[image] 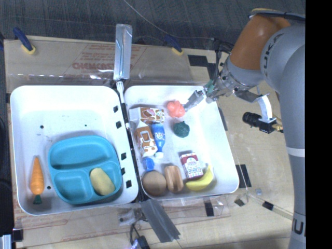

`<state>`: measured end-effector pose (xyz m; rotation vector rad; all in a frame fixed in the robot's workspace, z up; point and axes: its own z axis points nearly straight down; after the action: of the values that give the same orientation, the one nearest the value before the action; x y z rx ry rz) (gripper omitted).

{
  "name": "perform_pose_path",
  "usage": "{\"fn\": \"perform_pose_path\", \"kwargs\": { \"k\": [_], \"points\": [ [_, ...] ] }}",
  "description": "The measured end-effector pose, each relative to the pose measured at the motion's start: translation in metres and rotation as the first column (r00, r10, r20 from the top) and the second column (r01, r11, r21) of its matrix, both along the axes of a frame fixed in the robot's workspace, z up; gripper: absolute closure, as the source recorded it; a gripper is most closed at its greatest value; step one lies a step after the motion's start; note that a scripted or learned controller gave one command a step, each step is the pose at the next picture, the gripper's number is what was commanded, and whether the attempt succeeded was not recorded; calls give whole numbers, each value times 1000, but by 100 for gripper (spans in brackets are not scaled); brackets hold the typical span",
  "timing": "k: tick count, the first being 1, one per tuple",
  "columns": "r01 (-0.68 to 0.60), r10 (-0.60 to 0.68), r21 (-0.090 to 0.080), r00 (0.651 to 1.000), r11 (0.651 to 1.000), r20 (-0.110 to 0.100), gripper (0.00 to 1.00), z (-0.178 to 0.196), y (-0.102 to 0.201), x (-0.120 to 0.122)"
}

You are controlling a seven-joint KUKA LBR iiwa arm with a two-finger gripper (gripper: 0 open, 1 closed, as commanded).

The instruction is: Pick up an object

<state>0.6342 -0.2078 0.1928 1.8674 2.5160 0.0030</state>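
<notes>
The right bin [220,139] holds several toy foods. A pink-red lumpy toy [175,108] lies near its back, with a dark green piece [181,129] just in front of it. My gripper [192,101] reaches in from the right over the bin's back edge. Its tip is right beside the pink-red toy, low and slanted towards it. Whether it touches or grips the toy is not visible. To the left lie a brown packet [150,114], a second packet [146,140] and a small blue-and-white bottle [158,135].
Along the right bin's front lie a brown round item [153,183], a bun [174,178], a red box [192,165] and a banana [203,180]. The left bin [31,113] holds a blue divided tray [78,162] with a yellow item [102,181], and a carrot [36,175].
</notes>
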Motion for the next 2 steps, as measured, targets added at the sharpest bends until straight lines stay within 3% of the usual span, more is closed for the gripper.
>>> {"fn": "perform_pose_path", "kwargs": {
  "k": [1,2],
  "points": [
    [-82,82,-2,997,997,3,0,99,-3,-47],
    [-50,51,8,998,999,-22,0,-52,31,-56]
  ]
}}
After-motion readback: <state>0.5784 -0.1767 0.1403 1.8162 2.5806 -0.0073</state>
